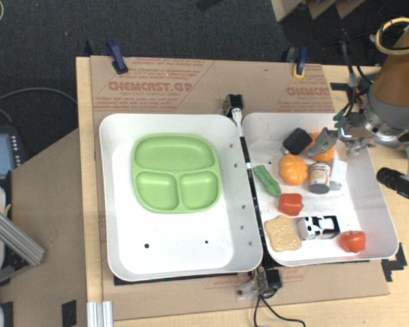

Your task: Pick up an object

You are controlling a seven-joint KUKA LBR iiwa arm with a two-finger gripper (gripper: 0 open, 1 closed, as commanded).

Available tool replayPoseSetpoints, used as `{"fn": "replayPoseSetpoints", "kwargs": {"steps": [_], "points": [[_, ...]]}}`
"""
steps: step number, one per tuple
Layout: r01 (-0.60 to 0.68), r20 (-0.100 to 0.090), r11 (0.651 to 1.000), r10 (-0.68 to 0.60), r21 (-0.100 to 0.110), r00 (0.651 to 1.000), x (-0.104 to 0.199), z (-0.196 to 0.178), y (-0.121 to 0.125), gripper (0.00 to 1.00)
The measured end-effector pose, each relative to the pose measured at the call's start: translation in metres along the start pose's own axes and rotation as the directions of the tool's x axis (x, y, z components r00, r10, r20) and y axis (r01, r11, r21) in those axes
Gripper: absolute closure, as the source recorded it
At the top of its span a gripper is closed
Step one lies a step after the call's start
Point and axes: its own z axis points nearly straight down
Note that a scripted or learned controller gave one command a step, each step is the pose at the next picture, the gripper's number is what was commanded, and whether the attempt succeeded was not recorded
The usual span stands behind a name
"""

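My gripper (329,142) hangs over the far part of the right bin (375,203), reaching in from the right. Under it lies an orange-coloured piece (323,152), partly hidden by it. A small can (319,176) stands just in front of it, and an orange fruit (293,169) lies to the can's left. A black block (296,140) rests a little to the gripper's left. Nothing shows as held.
The right bin also holds a green pod (266,180), a red piece (290,204), a bread slice (282,232), a black-and-white toy (320,226) and a red tomato (353,241). The left bin (116,203) bears a green divided plate (176,172).
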Motion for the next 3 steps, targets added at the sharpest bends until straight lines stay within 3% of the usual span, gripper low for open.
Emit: {"fn": "replayPoseSetpoints", "kwargs": {"steps": [1,2,3], "points": [[0.004,-0.004,1.000,-0.004,0.009,1.000,0.053,0.075,-0.025,0.00],[-0.002,-0.003,1.000,0.002,0.009,1.000,0.058,0.110,-0.104,0.00],[-0.002,0.001,1.000,0.002,-0.003,1.000,0.058,0.097,-0.100,1.00]]}}
